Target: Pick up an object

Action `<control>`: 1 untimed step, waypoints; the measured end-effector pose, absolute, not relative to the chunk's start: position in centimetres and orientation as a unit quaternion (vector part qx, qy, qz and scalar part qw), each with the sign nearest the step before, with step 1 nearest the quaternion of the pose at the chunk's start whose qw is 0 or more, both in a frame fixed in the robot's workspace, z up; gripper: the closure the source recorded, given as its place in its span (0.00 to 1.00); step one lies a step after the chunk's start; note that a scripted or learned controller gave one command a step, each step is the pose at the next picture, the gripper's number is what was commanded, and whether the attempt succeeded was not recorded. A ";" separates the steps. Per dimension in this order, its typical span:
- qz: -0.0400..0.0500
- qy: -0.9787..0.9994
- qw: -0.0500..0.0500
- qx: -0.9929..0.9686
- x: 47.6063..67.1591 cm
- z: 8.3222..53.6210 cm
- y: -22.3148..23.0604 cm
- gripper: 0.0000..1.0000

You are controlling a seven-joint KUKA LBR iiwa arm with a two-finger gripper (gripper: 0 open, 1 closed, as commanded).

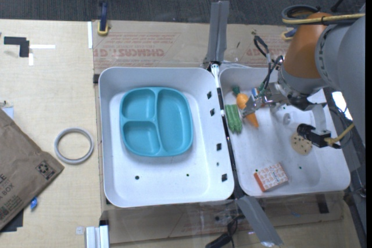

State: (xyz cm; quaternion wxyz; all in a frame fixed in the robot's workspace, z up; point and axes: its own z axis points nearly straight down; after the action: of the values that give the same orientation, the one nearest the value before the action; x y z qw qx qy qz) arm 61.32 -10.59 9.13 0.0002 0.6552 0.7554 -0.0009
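Reach step — gripper point(260, 100) low in right bin point(314, 177) beside carrot point(248, 110) and green piece point(233, 119), grip state unreadable — next, I judge, close and lift.

Red printed lettering runs across the cardboard sheet point(139, 43) lying under the far edge of the two bins; it stands upside down and mirrored from this camera, and no word of it can be made out with certainty. The brown cardboard box point(20, 168) at the left edge of the counter point(52, 90) carries dark print: the letters "BO" show near its lower corner, along with a small square code mark. The small orange-and-white packet point(270, 176) in the right bin point(325, 180) bears print too small to read.
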 end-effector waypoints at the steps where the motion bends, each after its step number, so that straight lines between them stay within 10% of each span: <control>1: -0.002 0.756 0.000 0.654 61.3 10.0 -10.6 1.00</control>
State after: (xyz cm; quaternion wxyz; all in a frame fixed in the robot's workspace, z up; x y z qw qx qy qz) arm 61.31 -10.61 10.01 0.0002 0.6542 0.7563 -0.0020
